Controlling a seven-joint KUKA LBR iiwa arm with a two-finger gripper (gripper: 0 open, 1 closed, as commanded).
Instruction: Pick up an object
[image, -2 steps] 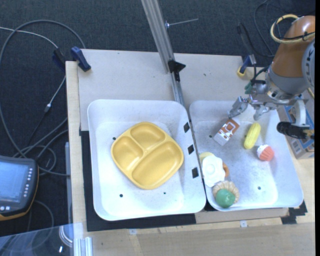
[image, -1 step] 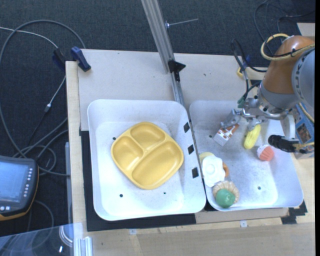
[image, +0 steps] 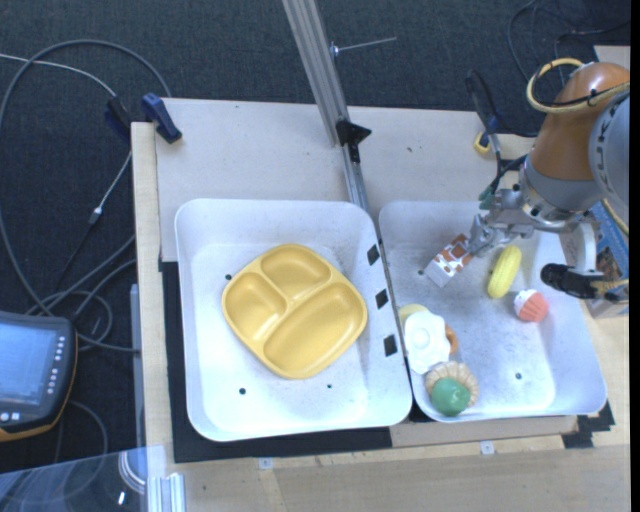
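camera view, claw (image: 490, 232) beside banana (image: 504, 272), wrapper (image: 449, 260)

You have the bench (image: 250, 150) running across the middle of the frame, on dark carpet (image: 60, 150). A blue clamp (image: 160, 117) grips its upper-left corner, with a black one (image: 118, 113) just beside it. A metal pole (image: 318, 60) slants down from the top centre to the gap between the two bins. Thin cables (image: 60, 230) loop over the carpet at the left. At the lower left you see a pendant (image: 30, 375) with a lit screen and orange edge.
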